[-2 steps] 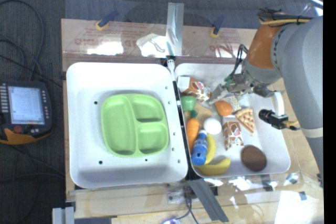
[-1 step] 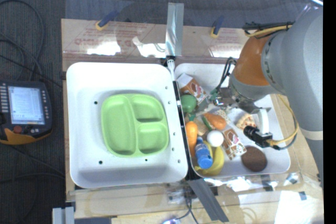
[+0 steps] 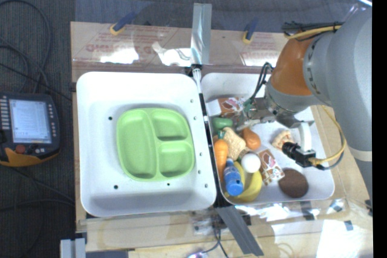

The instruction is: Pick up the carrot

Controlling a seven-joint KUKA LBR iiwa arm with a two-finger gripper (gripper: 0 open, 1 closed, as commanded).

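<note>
1. Nearest the viewer, a banana [image 3: 253, 185] and a blue bottle [image 3: 231, 178] are lying at the front of the right bin [image 3: 323, 190], below and left of the jaws. A brown rounded item [image 3: 294, 182] is sitting below the jaws.
2. A white egg [image 3: 250, 162] is resting just above the banana, below and left of the jaws.
3. The carrot [image 3: 221, 152], the thing to be picked up, is lying against the right bin's left wall, touching its neighbours. It is sitting left of and slightly below the jaws, near them but apart.
4. The jaws [image 3: 257, 112] are reaching into the middle of the right bin over the crowded toy food. Whether they are spread or closed cannot be told, and nothing can be seen held between them.
5. Far to the left of the jaws, a green divided plate [image 3: 156, 143] is sitting in the left bin [image 3: 97, 99].
6. Beyond the bins, the table [image 3: 121, 45] is carrying both.
7. Judging progress: the carrot appears not yet grasped or lifted, so the whole pick seems left to do.
</note>
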